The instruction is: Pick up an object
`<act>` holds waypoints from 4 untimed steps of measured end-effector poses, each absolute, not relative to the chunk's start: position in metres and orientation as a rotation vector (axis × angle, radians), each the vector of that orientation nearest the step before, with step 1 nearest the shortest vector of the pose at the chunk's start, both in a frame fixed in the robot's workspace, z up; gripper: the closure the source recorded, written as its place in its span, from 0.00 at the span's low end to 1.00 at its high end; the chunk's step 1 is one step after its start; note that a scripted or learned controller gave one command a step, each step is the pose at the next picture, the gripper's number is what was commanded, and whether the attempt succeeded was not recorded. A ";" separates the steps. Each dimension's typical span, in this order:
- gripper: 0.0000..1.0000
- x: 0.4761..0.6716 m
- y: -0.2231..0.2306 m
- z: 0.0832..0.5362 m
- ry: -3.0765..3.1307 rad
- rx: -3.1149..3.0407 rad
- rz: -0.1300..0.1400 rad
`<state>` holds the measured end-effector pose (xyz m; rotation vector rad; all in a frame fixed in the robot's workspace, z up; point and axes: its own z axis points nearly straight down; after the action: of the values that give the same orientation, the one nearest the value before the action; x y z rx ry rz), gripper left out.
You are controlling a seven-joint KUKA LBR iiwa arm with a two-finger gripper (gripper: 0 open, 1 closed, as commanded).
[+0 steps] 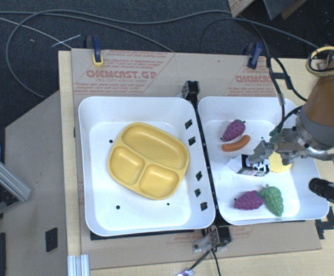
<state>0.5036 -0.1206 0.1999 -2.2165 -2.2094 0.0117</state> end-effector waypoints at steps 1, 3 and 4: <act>0.00 0.507 -0.120 0.206 -2.221 -2.220 0.000; 0.00 0.490 -0.121 0.084 -2.214 -2.216 0.006; 0.00 0.490 -0.121 0.085 -2.217 -2.219 0.001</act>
<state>0.4898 -0.1207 0.0847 -2.2190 -2.2174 0.0007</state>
